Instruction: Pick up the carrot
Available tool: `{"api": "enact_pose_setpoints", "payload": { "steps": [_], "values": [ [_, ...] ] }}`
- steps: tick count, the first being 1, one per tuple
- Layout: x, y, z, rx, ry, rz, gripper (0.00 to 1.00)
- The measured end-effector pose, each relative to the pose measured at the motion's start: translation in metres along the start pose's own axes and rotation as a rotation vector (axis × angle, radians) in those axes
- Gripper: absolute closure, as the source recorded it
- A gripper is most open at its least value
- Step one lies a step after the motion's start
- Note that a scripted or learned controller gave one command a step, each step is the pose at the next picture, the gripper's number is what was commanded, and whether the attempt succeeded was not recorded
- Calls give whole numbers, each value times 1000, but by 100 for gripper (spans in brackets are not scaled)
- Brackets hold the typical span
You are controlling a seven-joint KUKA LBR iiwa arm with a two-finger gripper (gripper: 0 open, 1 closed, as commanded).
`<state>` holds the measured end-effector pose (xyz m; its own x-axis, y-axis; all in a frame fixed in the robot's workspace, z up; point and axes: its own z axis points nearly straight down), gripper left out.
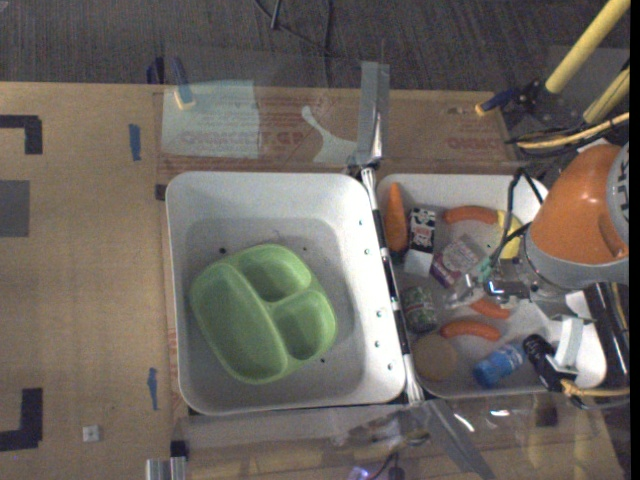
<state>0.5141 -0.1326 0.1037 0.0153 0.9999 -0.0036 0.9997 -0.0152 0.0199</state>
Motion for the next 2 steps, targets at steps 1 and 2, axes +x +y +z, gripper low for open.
{"api": "enact_pose_setpoints", "payload": {
  "steps": [1,2],
  "values": [
    [-48,-34,18,18,7,-295,0],
    [-49,-33,8,15,6,-290,100]
  ]
}}
